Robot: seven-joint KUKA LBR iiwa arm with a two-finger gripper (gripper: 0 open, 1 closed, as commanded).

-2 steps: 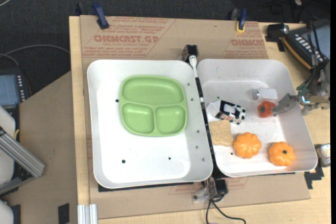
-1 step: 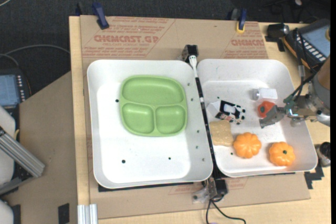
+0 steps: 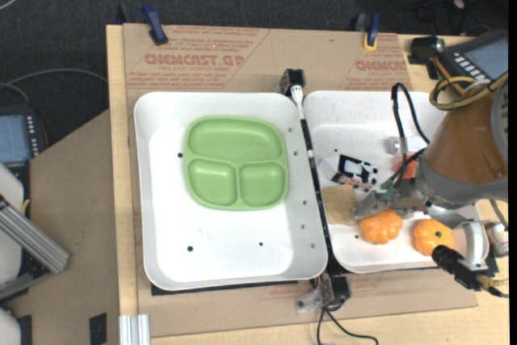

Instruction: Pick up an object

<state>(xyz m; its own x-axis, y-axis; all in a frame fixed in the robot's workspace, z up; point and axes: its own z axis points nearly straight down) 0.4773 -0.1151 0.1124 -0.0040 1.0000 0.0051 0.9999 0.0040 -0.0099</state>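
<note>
In the right bin [image 3: 355, 111], two small orange pumpkin-like objects lie near the front wall, one [image 3: 380, 229] toward the middle and one [image 3: 431, 237] further right. A flat tan piece [image 3: 342, 207] rests just left of them. The arm's wide grey and orange wrist [image 3: 468, 153] leans in from the right, and my gripper [image 3: 384, 191] points down just above and behind the middle orange object. The wrist hides part of the bin floor.
The left bin [image 3: 161, 198] holds a green divided plate [image 3: 237, 162]. A black-and-white marker [image 3: 355, 170] lies on the right bin's floor. Cables [image 3: 401, 113] trail over the right bin; clamps sit at the board's far edge.
</note>
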